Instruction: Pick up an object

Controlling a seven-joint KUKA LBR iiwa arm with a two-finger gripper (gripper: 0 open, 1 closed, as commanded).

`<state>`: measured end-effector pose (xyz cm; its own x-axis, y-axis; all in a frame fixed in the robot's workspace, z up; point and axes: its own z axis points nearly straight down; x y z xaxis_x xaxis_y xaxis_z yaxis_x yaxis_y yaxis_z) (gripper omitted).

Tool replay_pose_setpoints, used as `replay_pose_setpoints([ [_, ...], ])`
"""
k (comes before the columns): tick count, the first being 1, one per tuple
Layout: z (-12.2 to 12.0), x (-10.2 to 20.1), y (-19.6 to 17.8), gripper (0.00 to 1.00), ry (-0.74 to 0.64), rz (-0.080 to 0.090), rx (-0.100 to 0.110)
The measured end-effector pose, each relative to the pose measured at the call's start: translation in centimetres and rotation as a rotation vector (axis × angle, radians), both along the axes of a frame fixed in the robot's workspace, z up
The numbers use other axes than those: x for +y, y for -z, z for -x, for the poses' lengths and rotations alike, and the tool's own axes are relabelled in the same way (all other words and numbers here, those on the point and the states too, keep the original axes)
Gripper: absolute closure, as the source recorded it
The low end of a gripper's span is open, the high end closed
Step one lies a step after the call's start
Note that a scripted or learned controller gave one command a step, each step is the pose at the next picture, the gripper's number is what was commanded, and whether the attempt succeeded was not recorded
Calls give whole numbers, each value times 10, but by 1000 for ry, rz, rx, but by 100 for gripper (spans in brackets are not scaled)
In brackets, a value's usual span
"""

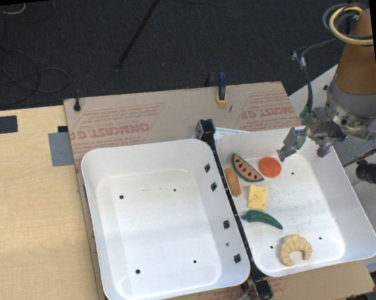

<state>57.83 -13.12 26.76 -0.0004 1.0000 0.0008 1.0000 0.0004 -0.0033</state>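
The right bin point(345, 215) holds several toy foods. A watermelon slice point(246, 167) and a red round piece point(269, 167) lie near its back left. An orange stick point(233, 182) rests along the left wall. A yellow block point(258, 196), a green pepper point(263, 219) and a croissant point(295, 249) lie further forward. My gripper point(306, 145) hangs over the bin's back edge, to the right of the red piece and apart from it. It is open with nothing between its fingers point(289, 145).
The left bin point(97, 211) stands beside the right one, joined by black clips point(226, 224) along the shared wall. Both sit on a cardboard sheet point(136, 118). A blue and yellow clamp point(221, 89) stands at the cardboard's back edge.
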Motion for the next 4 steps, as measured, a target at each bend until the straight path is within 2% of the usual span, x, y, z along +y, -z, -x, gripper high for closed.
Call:
replay_pose_setpoints([
  [1, 23, 1, 176, 0, 1, -3, 12],
  [2, -27, 45, 177, 0, -3, 5, -10],
  [3, -69, 19, 177, 0, -3, 1, -8],
  [4, -62, 16, 176, 0, -1, 0, -10],
])
